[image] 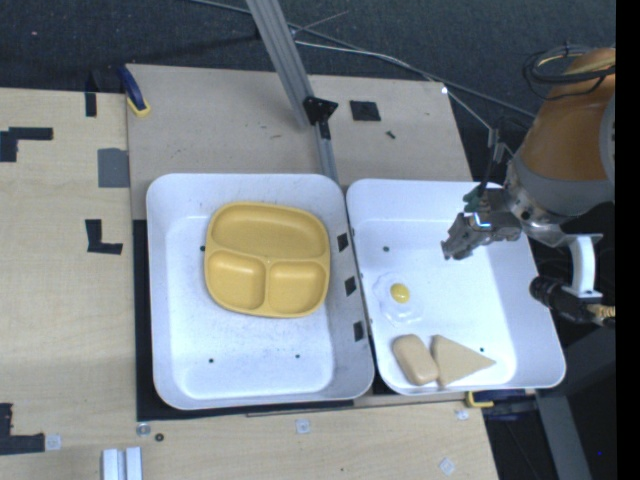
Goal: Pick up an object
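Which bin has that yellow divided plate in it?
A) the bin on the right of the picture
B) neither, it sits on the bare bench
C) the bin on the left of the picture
C: the yellow divided plate lies inside the left bin, while the right bin holds a fried egg and two tan pieces near its front edge.

left bin [170,298]: divided plate [267,258] | right bin [520,298]: egg [400,294], bread [413,358], wedge [460,358]
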`<state>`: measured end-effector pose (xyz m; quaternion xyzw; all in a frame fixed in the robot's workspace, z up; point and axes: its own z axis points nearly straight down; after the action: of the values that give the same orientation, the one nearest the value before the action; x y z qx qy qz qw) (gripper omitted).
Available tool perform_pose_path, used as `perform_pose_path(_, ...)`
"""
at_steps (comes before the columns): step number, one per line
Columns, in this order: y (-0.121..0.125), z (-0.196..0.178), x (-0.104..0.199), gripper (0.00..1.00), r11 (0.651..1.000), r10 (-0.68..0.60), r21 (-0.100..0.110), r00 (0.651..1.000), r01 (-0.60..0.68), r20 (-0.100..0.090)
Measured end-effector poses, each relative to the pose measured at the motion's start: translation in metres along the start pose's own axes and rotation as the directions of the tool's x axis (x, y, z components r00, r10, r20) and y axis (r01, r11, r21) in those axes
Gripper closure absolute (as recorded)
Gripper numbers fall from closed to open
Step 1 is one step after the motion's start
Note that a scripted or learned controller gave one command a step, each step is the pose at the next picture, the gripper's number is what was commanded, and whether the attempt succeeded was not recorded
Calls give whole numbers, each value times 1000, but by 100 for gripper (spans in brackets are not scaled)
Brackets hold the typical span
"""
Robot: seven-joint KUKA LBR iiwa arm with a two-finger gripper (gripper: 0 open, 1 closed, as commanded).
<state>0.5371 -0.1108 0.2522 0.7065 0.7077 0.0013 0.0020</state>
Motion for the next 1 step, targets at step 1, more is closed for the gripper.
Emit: perform_pose_path(1, 1, -25, 0, 100, 1000, 0, 3, 1000, 0, -1)
